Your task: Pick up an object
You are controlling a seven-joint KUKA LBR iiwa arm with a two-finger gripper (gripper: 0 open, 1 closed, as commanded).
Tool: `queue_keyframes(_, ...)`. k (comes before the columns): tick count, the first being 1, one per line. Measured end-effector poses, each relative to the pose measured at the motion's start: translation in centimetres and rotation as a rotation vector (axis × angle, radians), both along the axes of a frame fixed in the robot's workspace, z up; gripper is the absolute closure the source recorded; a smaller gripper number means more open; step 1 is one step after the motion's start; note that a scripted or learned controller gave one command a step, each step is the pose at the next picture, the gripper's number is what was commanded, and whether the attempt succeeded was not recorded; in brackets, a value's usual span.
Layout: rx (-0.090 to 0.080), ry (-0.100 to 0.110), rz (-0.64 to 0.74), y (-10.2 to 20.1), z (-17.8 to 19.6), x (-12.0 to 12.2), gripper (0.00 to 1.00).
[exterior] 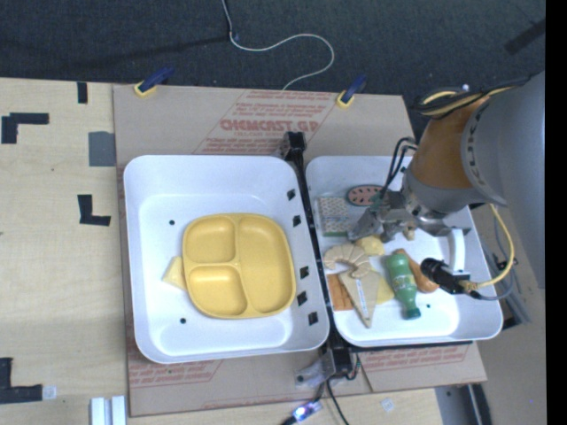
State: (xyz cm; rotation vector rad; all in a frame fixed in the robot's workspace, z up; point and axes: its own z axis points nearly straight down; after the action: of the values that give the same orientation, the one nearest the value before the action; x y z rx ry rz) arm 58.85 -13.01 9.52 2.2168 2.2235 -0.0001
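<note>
- Green bottle point(403, 282): smooth, glossy plastic, lay tilted in the right bin point(478, 326).
- Claw point(379, 222): hung just above-left of the bottle; its opening could not be judged.
- Yellow compartment plate point(239, 265): rounded, matte, left of the bottle in the left bin point(151, 193).
- Pale star-shaped piece point(347, 257): lay between the bottle and the plate.

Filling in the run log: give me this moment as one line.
gripper: low in right bin, over toy pile | green bottle: lying nearby | yellow tray: left bin

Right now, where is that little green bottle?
The green bottle lies on its side in the right-hand white bin, toward the near edge, just below the claw and right of some pale toy food pieces.
</note>
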Motion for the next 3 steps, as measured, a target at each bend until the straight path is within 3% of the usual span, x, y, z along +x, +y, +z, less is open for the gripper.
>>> queue_keyframes(2,0.001,-0.003,-0.001,-0.1,10.0,-0.3,1.00)
queue_keyframes(3,0.002,-0.001,-0.001,-0.1,13.1,-0.2,1.00)
